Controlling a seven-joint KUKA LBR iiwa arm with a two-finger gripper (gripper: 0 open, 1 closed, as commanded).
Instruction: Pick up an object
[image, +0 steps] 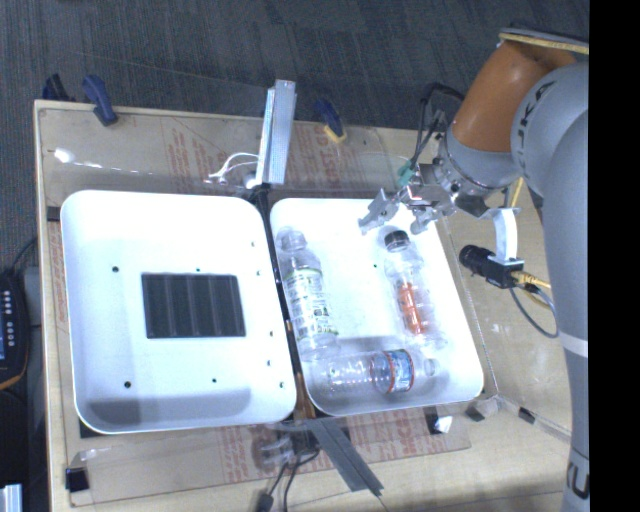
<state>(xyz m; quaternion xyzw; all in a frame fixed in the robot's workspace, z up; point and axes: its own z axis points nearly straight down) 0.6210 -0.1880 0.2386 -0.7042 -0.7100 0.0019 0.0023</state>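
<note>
Dark carpet surrounds a wooden bench (150, 135) whose two white bins sit side by side, fixed by clamps along its far edge so that nothing slides while the arm works.

At the bench's left end, the left bin (100, 240) carries a dark ribbed panel (193, 305) in the middle of its floor and nothing to grasp.

A metal bar (277, 130) rises at the far edge where the bins meet.

Next, the right bin (340, 215) holds three clear plastic bottles, all lying flat. One labelled bottle (305, 290) lies along the bin's left wall. A second bottle (370, 372) lies across the near edge, pressed into the near wall as though it had rolled there. A third, the bottle with orange inside (410, 290), lies along the right wall with its dark cap towards the far edge.

Over the bin's far right corner hangs the gripper (405, 210), its fingers spread apart and pinching nothing. It sits just above the cap end of the orange bottle, probably lined up to drop onto that neck, though the bottle hugging the wall leaves little room for the outer finger.
</note>
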